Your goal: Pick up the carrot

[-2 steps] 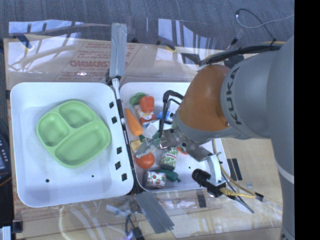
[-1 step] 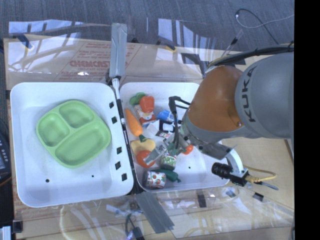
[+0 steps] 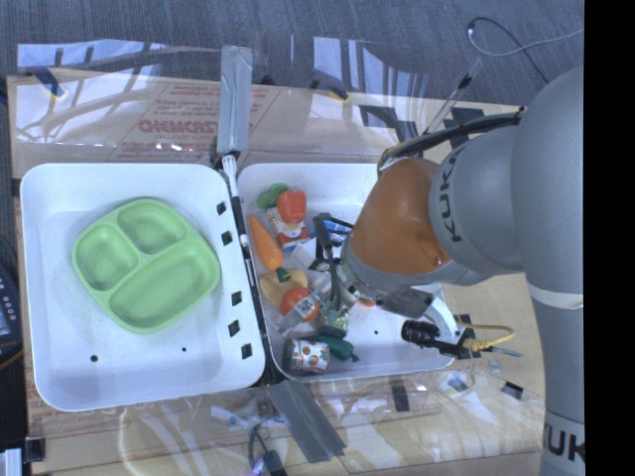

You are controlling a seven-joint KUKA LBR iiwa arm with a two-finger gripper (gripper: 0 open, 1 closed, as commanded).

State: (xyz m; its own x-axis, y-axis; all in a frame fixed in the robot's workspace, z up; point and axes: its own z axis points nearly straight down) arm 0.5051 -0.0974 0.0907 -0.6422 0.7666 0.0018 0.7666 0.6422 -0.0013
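Bench inventory: arm over the right bin, carrot at that bin's left side

Arm (image 3: pixel 516 206): grey, bulky, fills the right of the frame; its orange band (image 3: pixel 397 228) sits at centre right, above the right bin.

Left bin (image 3: pixel 40 296): white, shallow, left half of the frame. Holds a plate.

Right bin (image 3: pixel 337 178): white, shallow, centre of the frame, largely covered by the arm. Touches the left bin along a shared edge.

Plate (image 3: pixel 146 263): pale green, three compartments, lies flat in the middle of the left bin.

Gripper (image 3: pixel 332 300): dark, at the lower left of the orange band, down among the clutter in the centre of the right bin. Whether its grip is wide, narrow or closed on anything cannot be told; nothing is seen clearly held.

Carrot (image 3: pixel 265 243): orange, slim, lies slanted by the right bin's left wall, upper left of the gripper and apart from it.

Can (image 3: pixel 309 356): small, on its side, near the right bin's lower left corner.

Other small items: a red and white piece (image 3: pixel 291 212) just right of the carrot's top, a red piece (image 3: pixel 296 300) below the carrot, a dark green piece (image 3: pixel 337 345) beside the can.
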